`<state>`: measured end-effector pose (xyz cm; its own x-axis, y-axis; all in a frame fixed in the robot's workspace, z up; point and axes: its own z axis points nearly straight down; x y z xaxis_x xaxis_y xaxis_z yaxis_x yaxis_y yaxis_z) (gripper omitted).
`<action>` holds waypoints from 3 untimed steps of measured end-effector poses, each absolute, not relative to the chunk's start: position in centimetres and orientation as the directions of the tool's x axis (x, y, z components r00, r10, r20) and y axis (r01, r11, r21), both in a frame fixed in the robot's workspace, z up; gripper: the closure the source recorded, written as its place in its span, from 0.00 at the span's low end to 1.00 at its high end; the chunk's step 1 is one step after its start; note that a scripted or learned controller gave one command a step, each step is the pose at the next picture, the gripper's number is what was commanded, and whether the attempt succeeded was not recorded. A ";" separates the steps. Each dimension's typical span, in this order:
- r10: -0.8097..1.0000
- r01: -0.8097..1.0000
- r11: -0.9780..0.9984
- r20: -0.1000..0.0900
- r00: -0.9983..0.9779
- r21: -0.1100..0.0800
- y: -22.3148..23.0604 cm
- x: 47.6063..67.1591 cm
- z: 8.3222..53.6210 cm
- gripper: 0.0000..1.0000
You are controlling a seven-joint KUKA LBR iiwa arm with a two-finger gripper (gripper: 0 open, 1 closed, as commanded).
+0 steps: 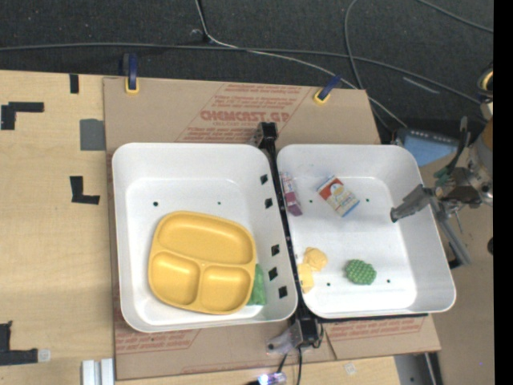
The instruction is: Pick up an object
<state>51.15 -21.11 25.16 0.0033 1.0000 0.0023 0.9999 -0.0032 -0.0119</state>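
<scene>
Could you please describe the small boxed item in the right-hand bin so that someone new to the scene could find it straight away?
Start at the right bin, the one beside the bin with the yellow divided tray. In its upper middle lies a small box, tilted, white and blue with a red and orange picture. Its neighbours are a purple packet by the divider, a yellow lump and a bumpy green object; it alone is a flat-sided box.

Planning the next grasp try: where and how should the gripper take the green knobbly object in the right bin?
Take the green knobbly object across its narrow width, coming straight down from above. It is small and rounded, lying apart from the right bin's walls, with room for a finger on each side.
</scene>
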 end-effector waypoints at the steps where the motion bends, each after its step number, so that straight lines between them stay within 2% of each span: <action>1: 1.000 1.000 0.001 -0.001 -0.001 -0.001 -21.1 51.4 25.7 0.00; 2: 1.000 1.000 0.001 0.002 -0.001 -0.007 -20.4 50.7 19.7 0.00; 3: 1.000 1.000 0.001 0.002 -0.001 -0.007 -20.3 51.1 13.3 0.00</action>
<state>51.10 -20.34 13.30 -0.0010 1.0000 0.0016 1.0000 0.0010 -0.0066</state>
